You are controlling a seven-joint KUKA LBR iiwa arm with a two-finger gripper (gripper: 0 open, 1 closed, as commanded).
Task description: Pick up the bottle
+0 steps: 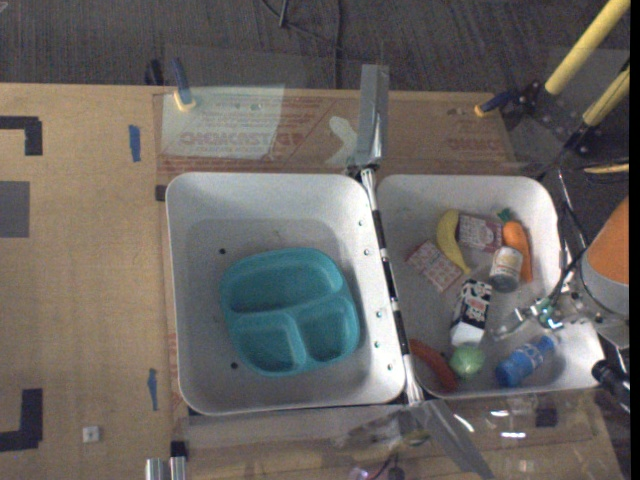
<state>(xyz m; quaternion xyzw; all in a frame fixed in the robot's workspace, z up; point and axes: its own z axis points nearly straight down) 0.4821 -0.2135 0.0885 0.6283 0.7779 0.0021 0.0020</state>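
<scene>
bottle [524,361]: lying in right bin [408,208] | gripper [540,315]: just above it | fingers: can't tell if apart

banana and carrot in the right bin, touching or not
Apart. The camera view shows the banana and carrot separated by a small packet.

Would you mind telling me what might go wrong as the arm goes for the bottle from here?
The blue bottle lies on its side near the right bin's front corner, so it may roll or the gripper may strike the wall. The green ball and the black-and-white carton lie close by and could get nudged or grabbed instead.
</scene>
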